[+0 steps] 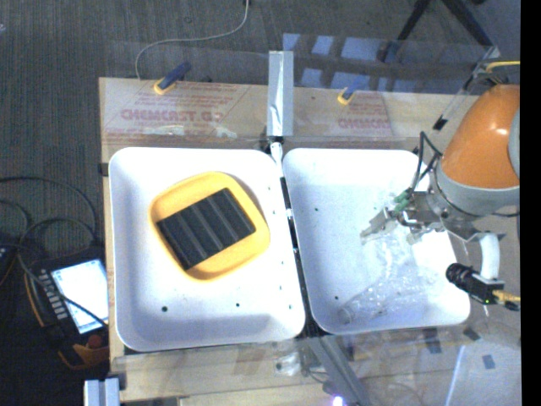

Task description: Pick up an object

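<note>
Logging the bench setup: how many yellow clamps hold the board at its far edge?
2. One yellow clamp sits at the far edge behind the left bin, the other behind the right bin. Others may be hidden.

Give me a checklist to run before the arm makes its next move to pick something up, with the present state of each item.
1. Target in sight: ok. A yellow tray with a black ribbed insert lies in the left bin.
2. Target free of clutter: ok. Nothing touches or covers it.
3. End effector over the target: not ok. The end effector is over the right bin, across the divider from the tray.
4. Something already held: cannot tell. A clear, crumpled plastic piece lies beneath the end effector, and whether it is gripped is unclear.
5. Finger opening: cannot tell.
6. Path to the left bin: likely ok, only the low divider lies between.
</note>
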Motion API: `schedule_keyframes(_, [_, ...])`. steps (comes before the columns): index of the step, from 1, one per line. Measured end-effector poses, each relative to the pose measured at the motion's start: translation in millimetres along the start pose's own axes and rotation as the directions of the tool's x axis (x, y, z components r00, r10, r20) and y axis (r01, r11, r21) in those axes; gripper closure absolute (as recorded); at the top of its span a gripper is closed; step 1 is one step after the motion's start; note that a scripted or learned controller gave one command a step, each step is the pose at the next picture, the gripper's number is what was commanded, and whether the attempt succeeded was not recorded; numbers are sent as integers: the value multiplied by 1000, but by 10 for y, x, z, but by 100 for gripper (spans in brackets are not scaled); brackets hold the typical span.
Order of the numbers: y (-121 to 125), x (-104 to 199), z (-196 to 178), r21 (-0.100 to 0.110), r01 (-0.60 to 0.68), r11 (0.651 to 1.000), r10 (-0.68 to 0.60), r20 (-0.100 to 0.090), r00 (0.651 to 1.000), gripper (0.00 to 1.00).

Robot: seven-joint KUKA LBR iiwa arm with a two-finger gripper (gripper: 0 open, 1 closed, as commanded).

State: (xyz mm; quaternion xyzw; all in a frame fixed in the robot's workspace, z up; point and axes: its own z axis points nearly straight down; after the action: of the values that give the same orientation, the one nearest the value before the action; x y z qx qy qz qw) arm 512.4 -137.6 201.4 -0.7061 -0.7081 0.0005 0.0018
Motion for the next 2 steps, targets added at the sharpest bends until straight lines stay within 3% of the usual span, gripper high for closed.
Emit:
schedule_keyframes(1, [-285, -260, -1124, -4, -127, 992, 127, 5, 992, 0])
schedule_keyframes(2, [-284, 514, -375, 0, -222, 975, 222, 1, 975, 0])
